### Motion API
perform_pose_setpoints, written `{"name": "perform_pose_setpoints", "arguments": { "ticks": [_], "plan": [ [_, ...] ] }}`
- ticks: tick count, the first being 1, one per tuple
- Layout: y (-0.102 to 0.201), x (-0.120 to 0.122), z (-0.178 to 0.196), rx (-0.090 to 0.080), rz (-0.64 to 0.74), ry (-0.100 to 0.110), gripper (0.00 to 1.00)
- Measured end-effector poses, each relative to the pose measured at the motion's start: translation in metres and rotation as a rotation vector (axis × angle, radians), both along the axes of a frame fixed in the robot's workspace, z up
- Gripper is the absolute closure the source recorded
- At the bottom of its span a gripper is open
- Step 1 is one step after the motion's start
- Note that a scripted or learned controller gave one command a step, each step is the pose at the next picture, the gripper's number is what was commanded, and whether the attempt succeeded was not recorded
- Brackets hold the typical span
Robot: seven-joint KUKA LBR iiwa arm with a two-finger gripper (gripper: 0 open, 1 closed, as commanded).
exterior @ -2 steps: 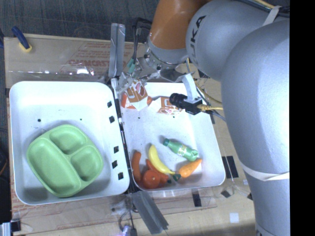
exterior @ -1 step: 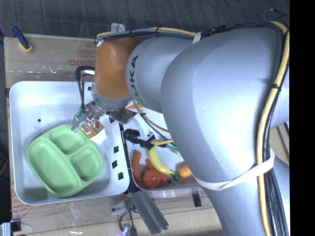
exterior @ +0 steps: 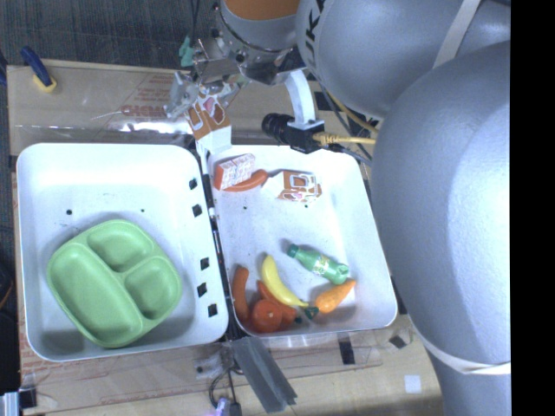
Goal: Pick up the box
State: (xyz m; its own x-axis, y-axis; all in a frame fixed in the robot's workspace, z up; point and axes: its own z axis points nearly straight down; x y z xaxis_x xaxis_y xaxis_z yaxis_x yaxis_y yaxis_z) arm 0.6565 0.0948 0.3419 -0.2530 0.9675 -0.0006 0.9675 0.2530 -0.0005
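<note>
A brown and white box (exterior: 211,125) hangs over the rim between the two bins, at the back. Its top sits between the fingers of my gripper (exterior: 206,94), which is shut on it, and the box tilts slightly. An orange box (exterior: 229,170) lies in the right bin (exterior: 368,232) at its back left corner, with a red sausage (exterior: 251,181) against it. A small white and orange carton (exterior: 299,185) lies just to its right.
The left bin (exterior: 52,172) holds a green divided plate (exterior: 113,280). At the front of the right bin lie a banana (exterior: 279,282), a green bottle (exterior: 319,263), a carrot (exterior: 334,296), a tomato (exterior: 267,316) and another sausage (exterior: 239,286). The grey arm looms on the right.
</note>
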Motion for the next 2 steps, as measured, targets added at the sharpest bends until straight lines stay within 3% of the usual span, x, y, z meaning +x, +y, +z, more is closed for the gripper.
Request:
{"name": "perform_pose_setpoints", "arguments": {
  "ticks": [1,2],
  "plan": [
    [0.053,-0.001,0.099,0.000,0.341,-0.001,1.00],
    [0.116,-0.001,0.101,0.001,0.402,-0.001,1.00]
  ]
}}
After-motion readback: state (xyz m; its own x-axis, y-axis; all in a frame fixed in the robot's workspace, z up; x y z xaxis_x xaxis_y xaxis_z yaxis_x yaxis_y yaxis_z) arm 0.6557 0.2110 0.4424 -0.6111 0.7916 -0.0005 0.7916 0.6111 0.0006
